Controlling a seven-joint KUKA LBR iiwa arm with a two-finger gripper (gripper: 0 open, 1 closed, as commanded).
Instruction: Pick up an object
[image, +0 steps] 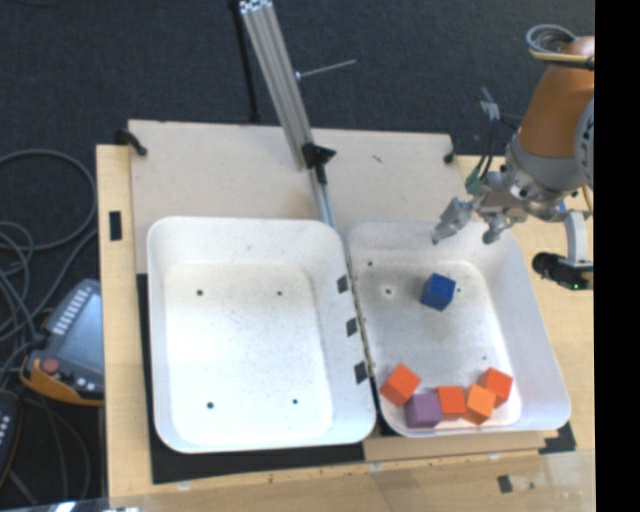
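Observation:
A blue cube (438, 291) lies alone in the upper middle of the right bin (520, 300). Along that bin's near edge sit several orange cubes, one at the left (401, 384) and others at the right (487, 392), with a purple cube (423, 409) among them. My gripper (467, 225) hangs above the far edge of the right bin, up and to the right of the blue cube. Its two fingers (447, 222) are spread apart with nothing between them.
The left bin (250, 330) stands beside the right one. A slanted aluminium bar (290, 100) runs from the top down to the gap between the bins. Cables and a pendant (65, 340) lie off the bench at the left.

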